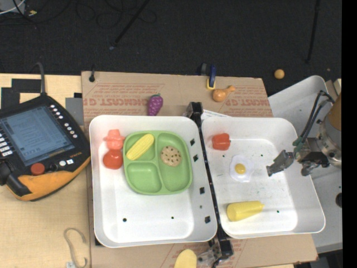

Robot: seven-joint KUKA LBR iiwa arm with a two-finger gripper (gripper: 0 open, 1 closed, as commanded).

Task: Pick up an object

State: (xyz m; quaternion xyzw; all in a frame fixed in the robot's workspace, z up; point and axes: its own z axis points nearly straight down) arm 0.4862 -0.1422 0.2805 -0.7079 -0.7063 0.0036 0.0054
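Camera view: gripper [290, 163] over right bin [304, 219], its state cannot be told. Fried egg [240, 169] lies at its 9 o'clock, near, flat, no long axis. Yellow cone [244, 210] at 8 o'clock, axis 3–9. Red pepper [221, 142] farther, 10 o'clock. Floor open around the egg.

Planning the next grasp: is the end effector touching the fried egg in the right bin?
Apart. The camera view shows bare white bin floor between the end effector and the fried egg.
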